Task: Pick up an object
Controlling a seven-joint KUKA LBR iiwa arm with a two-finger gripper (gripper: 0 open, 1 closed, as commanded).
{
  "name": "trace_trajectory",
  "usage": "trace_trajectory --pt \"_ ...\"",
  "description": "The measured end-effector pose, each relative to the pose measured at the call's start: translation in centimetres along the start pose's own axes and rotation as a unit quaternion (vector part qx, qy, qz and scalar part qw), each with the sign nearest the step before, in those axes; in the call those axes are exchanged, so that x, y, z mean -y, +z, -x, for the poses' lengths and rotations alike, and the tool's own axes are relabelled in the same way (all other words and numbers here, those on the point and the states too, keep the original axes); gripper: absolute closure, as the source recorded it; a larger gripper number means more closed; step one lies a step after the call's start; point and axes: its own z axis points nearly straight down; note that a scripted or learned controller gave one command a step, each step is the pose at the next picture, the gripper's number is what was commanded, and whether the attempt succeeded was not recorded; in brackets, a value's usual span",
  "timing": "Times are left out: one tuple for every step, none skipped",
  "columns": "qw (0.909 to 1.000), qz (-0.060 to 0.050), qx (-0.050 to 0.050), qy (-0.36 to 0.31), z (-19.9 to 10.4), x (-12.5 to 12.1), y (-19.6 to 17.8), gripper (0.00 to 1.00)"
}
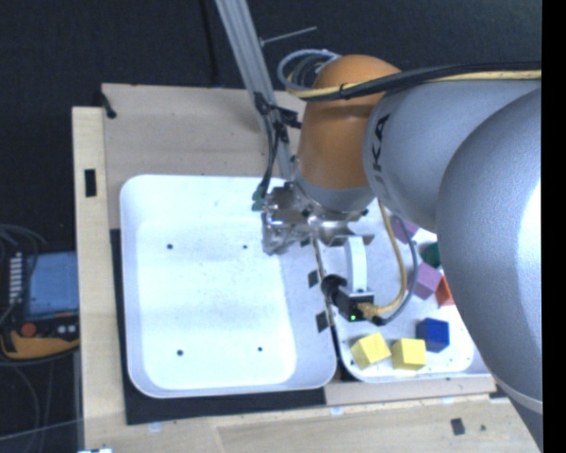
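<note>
From the overhead camera I see two shallow white bins side by side on a pale wooden surface [90,253]. The left bin [146,253] has a bare white floor with a few small dark dots. The right bin [453,364] is largely covered by my arm [472,187], a big grey body with an orange band [344,121] above the wrist, reaching in from the right.

The end effector [281,223] sits below the orange band, over the strip where the two bins meet, near the left bin's right wall. It is a dark cluster of metal and cables at this angle, and I cannot tell how it is set or whether anything is in it.

The things I could pick lie in the right bin's near corner: two yellow blocks [370,350] [408,352] close together, a blue block [435,333] just beside them, and further back a purple block [425,279] with red and green pieces at the arm's edge. All are well apart from the end effector.

My judgement: nothing is visibly lifted, so choosing, grasping and raising an object all appear left to do.
</note>
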Motion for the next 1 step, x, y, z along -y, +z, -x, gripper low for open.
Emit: trace_trajectory --pt "1.0 0.0 0.001 0.003 0.32 -0.03 0.04 0.0"
